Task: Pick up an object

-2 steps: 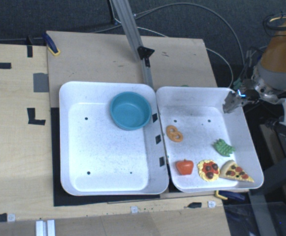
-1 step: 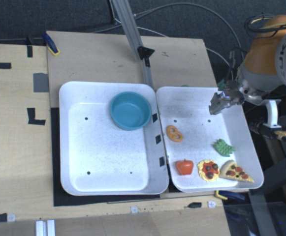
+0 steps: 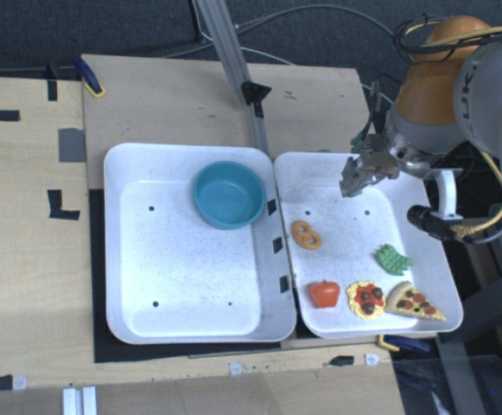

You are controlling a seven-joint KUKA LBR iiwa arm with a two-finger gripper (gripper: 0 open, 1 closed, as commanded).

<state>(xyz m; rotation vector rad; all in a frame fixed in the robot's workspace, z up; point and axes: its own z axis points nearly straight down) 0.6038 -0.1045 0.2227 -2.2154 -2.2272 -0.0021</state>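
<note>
My gripper (image 3: 352,188) hangs over the back part of the right bin (image 3: 341,219), its dark fingers pointing down with nothing seen between them. In that bin lie a brown pretzel (image 3: 306,235), a red tomato-like piece (image 3: 324,293), a round toy pizza (image 3: 365,299), a pizza slice (image 3: 415,302) and a green leafy piece (image 3: 392,258). The pretzel is the nearest, down and left of the gripper. A blue bowl (image 3: 228,194) sits at the back of the left bin (image 3: 181,266).
A slanted metal pole (image 3: 233,54) rises from the seam between the two bins at the back. Cables run behind the bench. The arm's grey and orange body (image 3: 445,85) fills the upper right, above the right bin's far corner.
</note>
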